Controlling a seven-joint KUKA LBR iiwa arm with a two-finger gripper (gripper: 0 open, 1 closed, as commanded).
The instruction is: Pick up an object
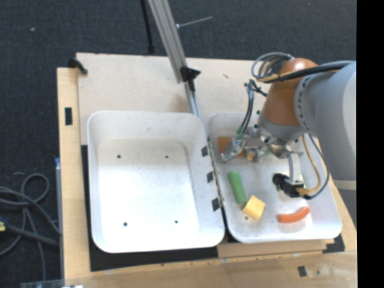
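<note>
Gripper [243, 150] low in right bin [327, 221], nr brown block [223, 143]. Can't tell its grip state. Green cylinder [236, 186], yellow block [254, 208], orange piece [293, 216] below.

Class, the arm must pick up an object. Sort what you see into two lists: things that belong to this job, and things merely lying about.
Belongs to the job:
end effector
green cylinder
yellow block
orange-red piece
brown item beside the end effector
right bin

Just lying about:
left bin
metal pole
floor cables
</note>
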